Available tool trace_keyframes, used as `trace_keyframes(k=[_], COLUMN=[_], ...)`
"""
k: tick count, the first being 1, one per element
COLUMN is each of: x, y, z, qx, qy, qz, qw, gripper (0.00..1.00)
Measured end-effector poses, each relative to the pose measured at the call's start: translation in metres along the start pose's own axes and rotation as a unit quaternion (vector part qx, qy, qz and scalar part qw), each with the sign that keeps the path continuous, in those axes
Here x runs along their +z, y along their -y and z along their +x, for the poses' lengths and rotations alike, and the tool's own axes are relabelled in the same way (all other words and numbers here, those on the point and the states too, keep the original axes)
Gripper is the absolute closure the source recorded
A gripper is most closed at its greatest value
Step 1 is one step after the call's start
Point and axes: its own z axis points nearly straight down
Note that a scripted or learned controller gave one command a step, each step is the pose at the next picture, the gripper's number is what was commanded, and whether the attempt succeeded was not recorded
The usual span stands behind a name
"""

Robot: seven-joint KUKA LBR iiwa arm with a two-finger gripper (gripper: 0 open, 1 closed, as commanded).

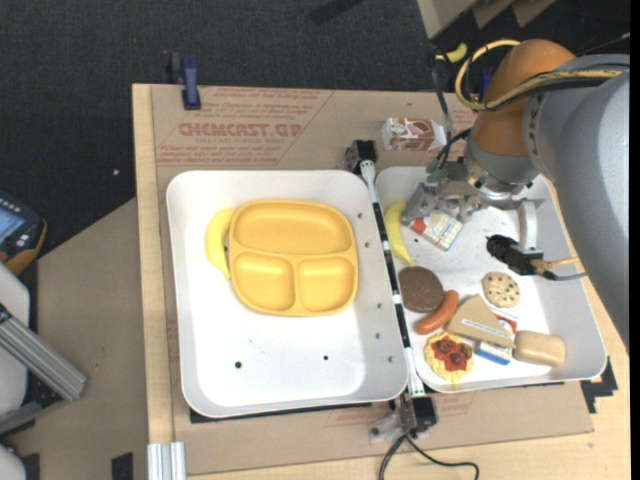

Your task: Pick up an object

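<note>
Bench: a cardboard sheet (250, 128) with red print covers it, and both bins rest on that sheet.
Arm: the grey arm (590, 138) enters from the right and bends down over the far part of the right bin.
Left bin (280, 368): white and shallow; its near half is bare floor.
Right bin (570, 298): white, touching the left bin along its side, with toy food in it.
Divided plate (293, 258): yellow with three compartments, upright in the far half of the left bin.
Yellow disc (215, 240): under the plate, its edge showing at the plate's left.
Gripper (437, 211): low over the far left corner of the right bin, right above the packet. I cannot tell whether it is released or clenched.
Packet (441, 231): white and red, on the bin floor under the gripper, just right of the banana.
Banana (398, 233): yellow, against the right bin's left wall.
Bread block (540, 348): tan, near right of the bin.
Tan wedge (478, 320): between the sausage and the bread block.
Pizza (449, 355): small and round, at the near left corner.
Patty (420, 288): brown disc, nearer than the banana.
Sausage (437, 312): red, touching the patty's near edge.
Cookie (500, 289): round, right of the patty.
Carton (410, 133): small, on the sheet beyond the right bin.
Clamp (187, 81): blue, at the sheet's far left edge.
</note>
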Motion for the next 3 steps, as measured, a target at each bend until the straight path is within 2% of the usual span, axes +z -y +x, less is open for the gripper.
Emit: trace_keyframes(k=[1, 2, 3], x=[0.004, 0.006, 0.006], y=[-0.009, 0.099, 0.173], z=[-0.002, -0.013, -0.007], qx=[0.002, 0.006, 0.005], qy=[0.002, -0.002, -0.002], qz=[0.009, 0.003, 0.001], qw=[1.0000, 1.0000, 1.0000], gripper=[0.00, 0.00, 0.00])
